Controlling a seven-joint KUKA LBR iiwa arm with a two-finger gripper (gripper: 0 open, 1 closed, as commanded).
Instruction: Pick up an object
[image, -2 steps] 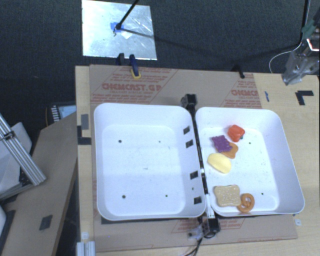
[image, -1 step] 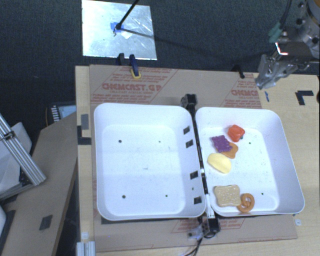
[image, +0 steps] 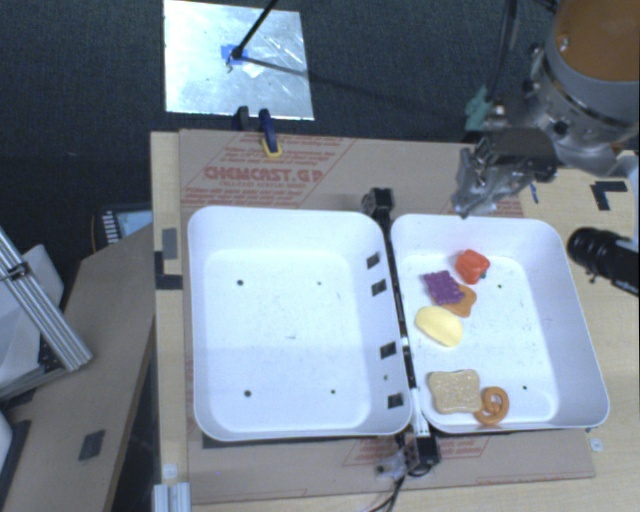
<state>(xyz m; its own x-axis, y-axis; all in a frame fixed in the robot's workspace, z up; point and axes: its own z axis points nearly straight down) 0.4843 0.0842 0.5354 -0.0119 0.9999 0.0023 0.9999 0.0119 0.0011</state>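
Note:
The right bin (image: 560, 330) holds several small things: an orange-red piece (image: 472, 265), a purple piece (image: 442, 287) lying partly on an orange piece (image: 464, 297), a pale yellow lemon-like piece (image: 438, 326), a toast slice (image: 454, 390) and a pretzel (image: 492, 404) near the front wall. My gripper (image: 472, 202) hangs above the back rim of the right bin, up and slightly left of the orange-red piece, apart from every object. Nothing shows between its fingers.
The left bin (image: 215, 400) stands beside the right one, joined by black clips along the shared wall (image: 390, 310). A shiny metal sheet (image: 238, 58) lies behind the bench. An aluminium frame (image: 40, 320) stands at the far left.

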